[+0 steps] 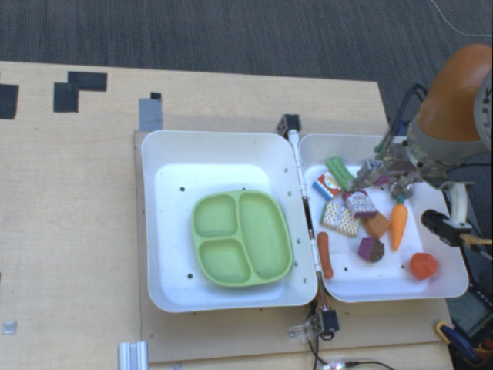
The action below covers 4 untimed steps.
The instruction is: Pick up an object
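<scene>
My gripper (383, 182) hangs over the back of the right bin (454, 287), fingers spread open and nothing between them. Just left of it lies a green stick-shaped toy (337, 169), and below it a purple-and-white piece (359, 203). An orange carrot (398, 226) lies just under the right finger. Around these are a small red, white and blue packet (326, 185), a speckled cracker (339, 218), a brown toast piece (377, 224), a dark purple piece (370, 249), a red tomato (423, 265) and a reddish sausage (324, 254) by the bin's left wall.
The left bin (162, 206) holds a light green divided plate (241, 237). The arm's orange band (454, 91) and grey wrist loom over the right bin's far right corner. A black clamp (290, 122) sits at the back between the bins.
</scene>
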Motion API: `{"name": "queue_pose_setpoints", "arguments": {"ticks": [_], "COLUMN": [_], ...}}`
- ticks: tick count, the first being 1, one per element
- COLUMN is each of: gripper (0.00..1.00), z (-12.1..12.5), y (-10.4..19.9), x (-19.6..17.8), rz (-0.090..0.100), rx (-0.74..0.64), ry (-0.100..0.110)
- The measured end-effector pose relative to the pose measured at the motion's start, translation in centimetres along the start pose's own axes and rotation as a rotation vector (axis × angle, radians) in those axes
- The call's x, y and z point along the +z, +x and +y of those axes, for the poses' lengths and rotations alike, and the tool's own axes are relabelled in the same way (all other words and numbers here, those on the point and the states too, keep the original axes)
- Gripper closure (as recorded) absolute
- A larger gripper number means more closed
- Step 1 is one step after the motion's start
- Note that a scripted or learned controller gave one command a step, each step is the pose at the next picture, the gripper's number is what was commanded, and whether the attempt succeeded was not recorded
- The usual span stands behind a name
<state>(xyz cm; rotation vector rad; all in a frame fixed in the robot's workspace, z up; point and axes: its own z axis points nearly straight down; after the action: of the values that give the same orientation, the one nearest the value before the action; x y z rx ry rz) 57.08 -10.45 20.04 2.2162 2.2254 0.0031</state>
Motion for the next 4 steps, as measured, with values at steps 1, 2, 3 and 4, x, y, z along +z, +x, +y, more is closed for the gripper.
{"name": "queue_pose_setpoints", "arguments": {"ticks": [1,2,3,4], "gripper": [0.00,1.00,1.00,0.00], "z": [-2.0,-1.9,1.6,1.6], "y": [-2.2,-2.1,5.8,5.7], "x": [9.9,8.8,1.5,1.6], "rz": [-0.005,-0.006,0.001,0.000], "rx": [0.002,0.002,0.000,0.001], "ry": [-0.016,-0.021,-0.003,-0.001]}}
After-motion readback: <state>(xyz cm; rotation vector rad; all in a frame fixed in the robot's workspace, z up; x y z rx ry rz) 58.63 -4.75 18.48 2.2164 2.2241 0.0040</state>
